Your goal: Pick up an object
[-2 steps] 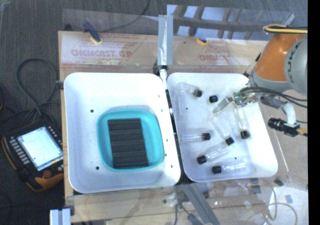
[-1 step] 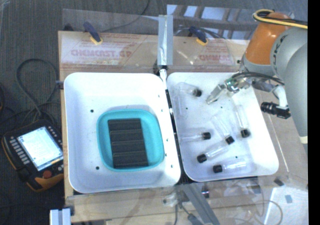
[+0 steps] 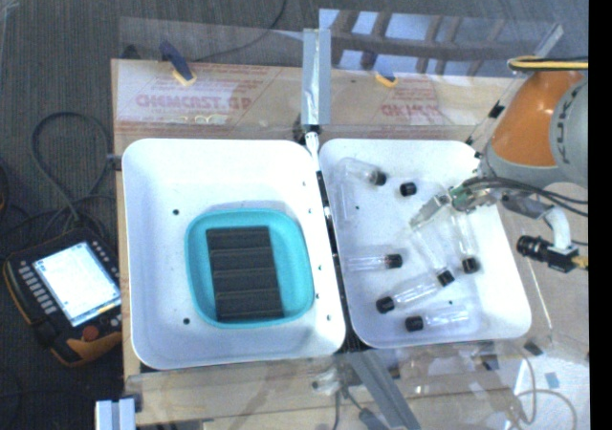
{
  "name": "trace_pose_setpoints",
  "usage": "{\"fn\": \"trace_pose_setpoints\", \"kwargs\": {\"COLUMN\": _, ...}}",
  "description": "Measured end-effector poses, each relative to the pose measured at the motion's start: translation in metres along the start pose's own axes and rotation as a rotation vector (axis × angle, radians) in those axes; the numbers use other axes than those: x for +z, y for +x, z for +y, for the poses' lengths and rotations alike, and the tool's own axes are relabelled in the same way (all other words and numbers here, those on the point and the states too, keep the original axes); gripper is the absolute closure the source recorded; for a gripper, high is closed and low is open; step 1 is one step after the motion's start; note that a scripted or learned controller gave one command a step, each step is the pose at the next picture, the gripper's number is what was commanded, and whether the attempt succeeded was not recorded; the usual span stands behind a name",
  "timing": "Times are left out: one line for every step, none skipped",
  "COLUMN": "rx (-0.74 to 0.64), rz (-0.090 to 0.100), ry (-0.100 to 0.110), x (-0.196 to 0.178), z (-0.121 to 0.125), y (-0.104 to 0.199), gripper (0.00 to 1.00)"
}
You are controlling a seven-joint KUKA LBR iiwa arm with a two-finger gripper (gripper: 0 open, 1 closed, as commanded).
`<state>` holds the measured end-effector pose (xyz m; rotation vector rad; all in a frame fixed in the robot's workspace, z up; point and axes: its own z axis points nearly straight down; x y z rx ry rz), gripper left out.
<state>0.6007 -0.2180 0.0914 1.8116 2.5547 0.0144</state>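
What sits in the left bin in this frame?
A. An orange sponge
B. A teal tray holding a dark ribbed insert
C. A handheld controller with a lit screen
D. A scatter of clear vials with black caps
B: the left bin holds a teal tray with a dark ribbed insert, while the clear black-capped vials lie in the right bin.

Two white bins, seen from above.
Left bin (image 3: 153,227) holding teal tray (image 3: 251,266); right of it, right bin (image 3: 497,313) with clear vials (image 3: 413,292); gripper (image 3: 442,208) above these.
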Motion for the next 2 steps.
{"fn": "trace_pose_setpoints", "kwargs": {"rx": -0.018, "rz": 0.007, "ry": 0.006, "x": 0.0022, "z": 0.0515, "y": -0.0165, "gripper": 0.0}}
{"fn": "trace_pose_setpoints", "kwargs": {"rx": -0.02, "rz": -0.003, "ry": 0.002, "x": -0.0051, "z": 0.0526, "y": -0.0186, "gripper": 1.0}}
